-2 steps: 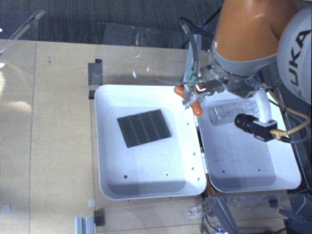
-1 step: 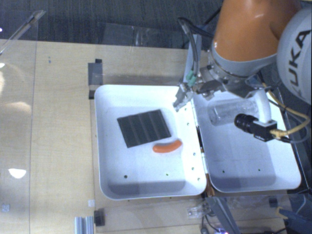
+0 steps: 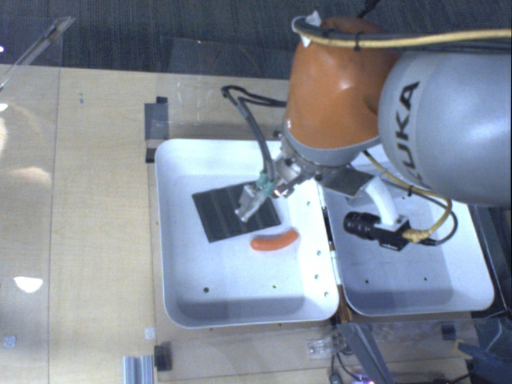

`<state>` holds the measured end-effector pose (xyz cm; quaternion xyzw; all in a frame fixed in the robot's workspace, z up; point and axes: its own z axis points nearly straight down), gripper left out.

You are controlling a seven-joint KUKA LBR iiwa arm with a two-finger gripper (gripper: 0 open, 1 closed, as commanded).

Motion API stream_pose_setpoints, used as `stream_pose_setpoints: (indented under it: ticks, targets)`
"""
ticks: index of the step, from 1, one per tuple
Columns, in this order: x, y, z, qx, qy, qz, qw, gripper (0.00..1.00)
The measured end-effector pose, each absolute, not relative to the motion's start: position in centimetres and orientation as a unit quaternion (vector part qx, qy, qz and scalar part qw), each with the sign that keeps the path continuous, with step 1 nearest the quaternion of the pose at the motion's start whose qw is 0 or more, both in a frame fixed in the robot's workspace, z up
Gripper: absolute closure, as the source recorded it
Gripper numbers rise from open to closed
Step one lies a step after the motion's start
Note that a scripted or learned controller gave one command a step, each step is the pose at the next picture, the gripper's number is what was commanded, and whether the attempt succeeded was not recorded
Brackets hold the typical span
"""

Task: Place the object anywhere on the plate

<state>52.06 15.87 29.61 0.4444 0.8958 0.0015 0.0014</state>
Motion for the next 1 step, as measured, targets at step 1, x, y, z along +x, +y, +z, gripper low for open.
stream_pose_setpoints:
  ticks: [1]
  targets:
    - [52.96,17.69,30.60,0.496,0.868,0.0023,0.002,0.00]
